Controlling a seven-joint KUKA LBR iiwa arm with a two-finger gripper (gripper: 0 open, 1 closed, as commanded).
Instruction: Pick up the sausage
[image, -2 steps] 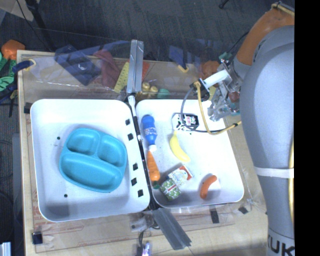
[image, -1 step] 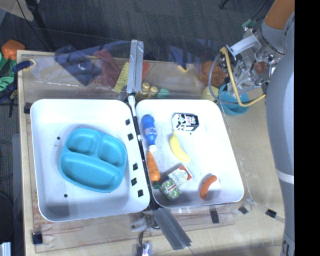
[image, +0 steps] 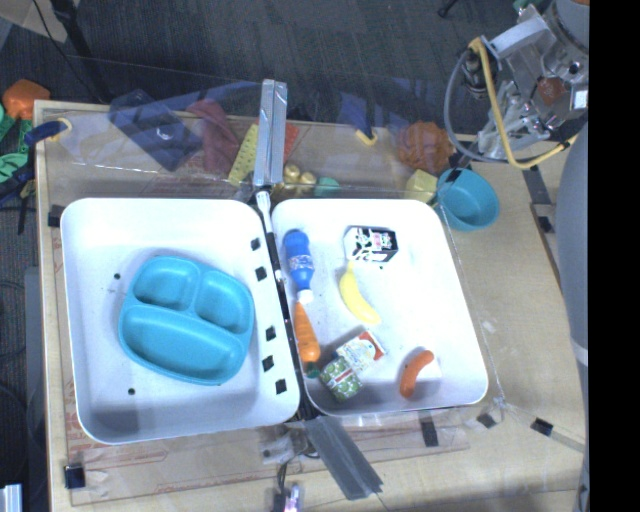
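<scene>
My claw (image: 520, 75) sits up at one o'clock, its state unclear; the orange-red sausage (image: 415, 371) lies at five in the right white bin (image: 462, 300).

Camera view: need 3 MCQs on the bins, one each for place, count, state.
1. Where does the sausage lie?
A. left bin
B. right bin, near corner
C. on the bench

2. How many compartments has the blue tray?
A. two
B. three
C. five

3. How does the blue bottle rest?
A. lying flat
B. standing upright
C. on the tray

Answers:
B, it sits low in the right bin, by the carton.
B, three hollows show.
A, it lies lengthwise along the divider.
</scene>
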